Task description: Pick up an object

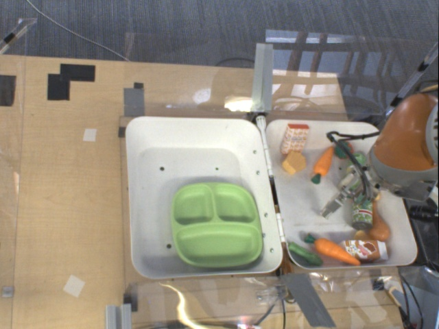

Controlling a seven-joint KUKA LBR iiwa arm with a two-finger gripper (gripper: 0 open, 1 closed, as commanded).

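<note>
The right bin (302,204) holds several toy foods. At the back lie a small red and white carton (295,138), a yellow block (293,162) and a small carrot (322,163). Along the front edge lie a green vegetable (304,253), a larger carrot (335,251) and a red sauce bottle (367,250). A green and red can (363,214) stands near the right wall, with a brown piece (380,231) beside it. My gripper (341,196) hangs low over the middle of this bin, just left of the can. Nothing is visibly held in it.
The left bin (147,184) holds a green divided plate (216,223) toward its front. The arm's orange band (410,139) looms over the right bin's right rim. A metal post (263,77) stands behind the gap between the bins.
</note>
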